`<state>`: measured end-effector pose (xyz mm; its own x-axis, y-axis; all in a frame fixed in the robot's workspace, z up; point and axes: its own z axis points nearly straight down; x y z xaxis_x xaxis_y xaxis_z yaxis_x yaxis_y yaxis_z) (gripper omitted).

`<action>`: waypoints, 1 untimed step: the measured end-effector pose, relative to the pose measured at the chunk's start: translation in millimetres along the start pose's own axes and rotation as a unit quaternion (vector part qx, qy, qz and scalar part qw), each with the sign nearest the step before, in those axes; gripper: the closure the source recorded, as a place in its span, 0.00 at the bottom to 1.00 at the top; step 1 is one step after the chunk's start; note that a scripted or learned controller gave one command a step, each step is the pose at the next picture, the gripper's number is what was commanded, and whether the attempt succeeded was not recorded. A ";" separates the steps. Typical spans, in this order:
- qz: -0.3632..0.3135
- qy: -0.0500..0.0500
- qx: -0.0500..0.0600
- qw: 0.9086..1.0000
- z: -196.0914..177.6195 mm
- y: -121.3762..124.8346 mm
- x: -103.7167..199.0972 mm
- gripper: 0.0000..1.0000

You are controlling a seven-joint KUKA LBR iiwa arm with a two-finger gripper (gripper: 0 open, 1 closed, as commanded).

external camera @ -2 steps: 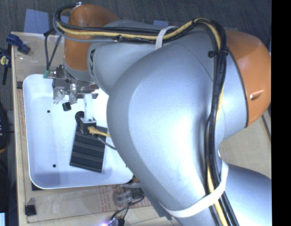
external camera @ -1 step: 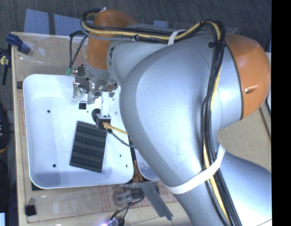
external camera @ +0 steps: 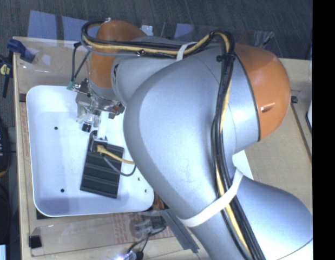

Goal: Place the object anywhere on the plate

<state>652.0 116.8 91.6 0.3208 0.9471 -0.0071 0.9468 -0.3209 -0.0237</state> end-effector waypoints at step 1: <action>0.251 0.007 -0.010 0.968 0.0 -54.7 -24.6 1.00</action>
<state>592.4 111.1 93.1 0.7406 0.6720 0.0009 0.6720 -0.7405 -0.0018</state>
